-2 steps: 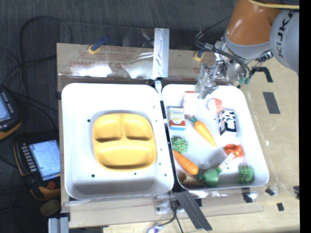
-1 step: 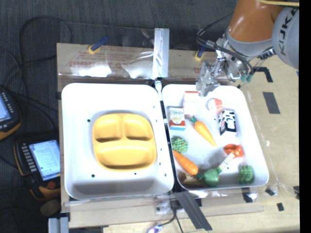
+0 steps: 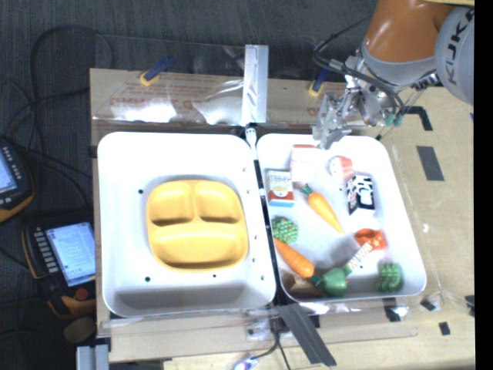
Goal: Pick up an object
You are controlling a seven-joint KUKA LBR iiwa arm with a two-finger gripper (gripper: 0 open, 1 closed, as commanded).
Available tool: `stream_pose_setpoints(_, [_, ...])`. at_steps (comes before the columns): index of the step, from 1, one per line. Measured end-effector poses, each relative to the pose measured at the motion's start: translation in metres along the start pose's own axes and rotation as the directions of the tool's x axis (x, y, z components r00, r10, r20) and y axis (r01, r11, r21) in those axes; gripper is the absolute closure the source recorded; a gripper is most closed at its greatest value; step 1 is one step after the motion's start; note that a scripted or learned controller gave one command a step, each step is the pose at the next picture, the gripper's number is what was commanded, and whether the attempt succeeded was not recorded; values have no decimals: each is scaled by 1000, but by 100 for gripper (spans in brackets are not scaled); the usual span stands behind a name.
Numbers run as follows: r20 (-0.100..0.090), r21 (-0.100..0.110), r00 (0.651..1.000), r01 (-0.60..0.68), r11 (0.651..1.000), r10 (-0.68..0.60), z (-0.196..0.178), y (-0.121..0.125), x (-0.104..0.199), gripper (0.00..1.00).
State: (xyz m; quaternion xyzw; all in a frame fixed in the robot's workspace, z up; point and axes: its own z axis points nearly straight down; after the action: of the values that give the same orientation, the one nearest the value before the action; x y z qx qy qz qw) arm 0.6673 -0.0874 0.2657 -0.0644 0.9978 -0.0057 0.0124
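While my arm (image 3: 416, 21) reaches in from the upper right, my pincer (image 3: 333, 128) hangs over the far rim of the right bin (image 3: 400, 199), wrist angled down-left. Pincer state: cannot tell, nothing seen between its tips. Carrot (image 3: 323, 209) lies mid-bin; yellow tray (image 3: 197, 223) sits in the left bin (image 3: 123, 206)

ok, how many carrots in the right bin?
2. One carrot lies mid-bin, slanting beside the small carton. The other carrot lies near the front left, by the green pepper. None look hidden.
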Motion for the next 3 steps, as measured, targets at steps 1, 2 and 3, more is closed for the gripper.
stream_pose_setpoints(1, [5, 2, 1000, -1, 1000, 1, -10, 0, -1, 100])
stream_pose_setpoints(2, [10, 4, 1000, -2, 1000, 2, -20, -1, -3, 100])
stream_pose_setpoints(3, [15, 6, 1000, -3, 1000, 3, -30, -1, -4, 100])
